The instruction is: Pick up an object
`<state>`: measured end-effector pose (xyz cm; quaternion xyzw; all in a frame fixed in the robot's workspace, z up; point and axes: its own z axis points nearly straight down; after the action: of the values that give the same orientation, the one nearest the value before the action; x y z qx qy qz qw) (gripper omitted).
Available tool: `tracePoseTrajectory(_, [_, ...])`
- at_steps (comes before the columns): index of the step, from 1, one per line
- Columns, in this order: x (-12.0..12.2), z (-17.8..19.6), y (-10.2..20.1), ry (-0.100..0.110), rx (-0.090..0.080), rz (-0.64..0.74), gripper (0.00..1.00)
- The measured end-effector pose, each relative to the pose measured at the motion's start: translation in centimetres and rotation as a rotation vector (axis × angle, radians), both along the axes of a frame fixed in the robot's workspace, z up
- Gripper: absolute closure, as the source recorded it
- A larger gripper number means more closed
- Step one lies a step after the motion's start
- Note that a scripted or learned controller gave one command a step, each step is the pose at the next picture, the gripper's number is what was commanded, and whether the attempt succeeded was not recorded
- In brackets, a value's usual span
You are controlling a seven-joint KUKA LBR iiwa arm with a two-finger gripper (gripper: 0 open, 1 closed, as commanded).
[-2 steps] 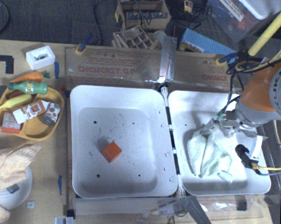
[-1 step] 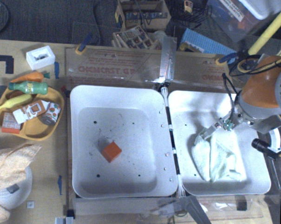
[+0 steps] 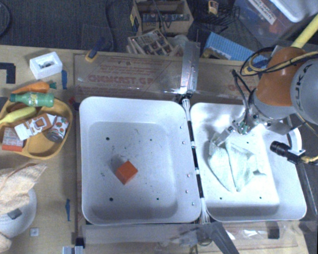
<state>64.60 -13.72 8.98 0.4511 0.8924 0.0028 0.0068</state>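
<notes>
The gripper (image 3: 228,135) sits low in the right bin (image 3: 287,208), at the upper edge of a crumpled white cloth (image 3: 236,164) that lies across the middle of that bin. Its grip cannot be judged from here. An orange block (image 3: 126,172) rests alone near the middle of the left bin (image 3: 96,116), well apart from the cloth.

The cloth is limp and pale against a white floor, so a close could catch only a thin fold and let it slip free on the lift, or miss the fabric and scrape the bin. A partial hold could also drag the cloth instead of raising it.

The wrist and orange band (image 3: 276,87) block the view of the tool's upper part, and the tip blends with the cloth's folds.
</notes>
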Motion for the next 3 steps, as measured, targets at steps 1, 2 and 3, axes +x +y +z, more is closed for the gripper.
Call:
tracePoseTrajectory(1, [1.1,4.4,0.3,0.009,0.0,0.03,0.0])
tracePoseTrajectory(2, [-2.3,1.9,3.0,0.014,0.001,0.037,0.0])
tracePoseTrajectory(3, [-0.5,0.0,3.3,0.003,0.001,-0.068,0.0])
